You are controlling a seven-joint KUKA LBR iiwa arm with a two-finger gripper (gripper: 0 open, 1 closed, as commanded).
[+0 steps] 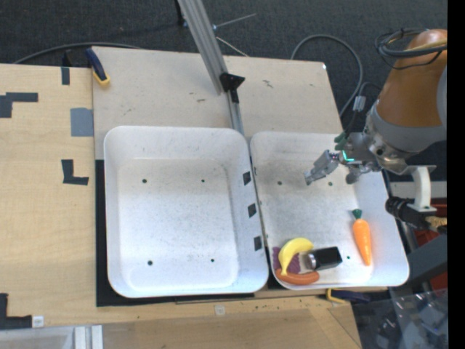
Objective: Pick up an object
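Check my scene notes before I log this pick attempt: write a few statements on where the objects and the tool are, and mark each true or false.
1. The carrot lies in the right bin. True.
2. The banana lies in the left bin. False: it lies in the right bin's near corner.
3. The tool is over the right bin. True.
4. The tool holds the carrot. False: the carrot lies apart from it, on the bin floor.
5. A black block lies beside the banana. True.

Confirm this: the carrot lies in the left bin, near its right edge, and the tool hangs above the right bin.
Not quite. The camera view shows the carrot in the right bin, near its right edge. The tool does hang above the right bin.
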